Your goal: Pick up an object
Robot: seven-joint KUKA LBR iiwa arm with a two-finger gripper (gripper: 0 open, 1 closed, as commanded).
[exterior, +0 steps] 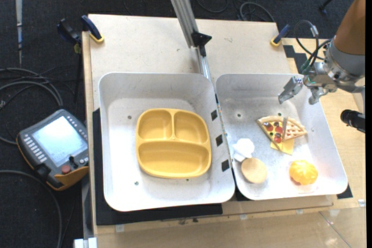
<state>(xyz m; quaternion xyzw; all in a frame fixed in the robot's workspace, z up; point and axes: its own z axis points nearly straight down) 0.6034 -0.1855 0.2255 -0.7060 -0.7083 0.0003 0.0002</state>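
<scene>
- Below the gripper [302,92], in the right bin [331,142], lies the pizza slice [281,129], apart from the fingers [289,90], which stand spread with nothing between them.
- Just below the pizza slice, touching its lower edge, is a yellow wedge [285,147]; I cannot tell what it is.
- Further below the pizza slice, to its right, sits an orange [303,172]; to its left, a tan round piece [253,170] with a small white piece [243,148] touching its upper left.
- Left of the pizza slice, across the shared bin wall, the left bin [113,142] holds a yellow divided plate [173,143].
- Both bins rest on a pale bench [145,46], with clamps [93,29] at its far corners, well above the pizza slice.
- Far left of the pizza slice, on the dark floor [40,67], lies a teach pendant [53,149] among cables.
</scene>
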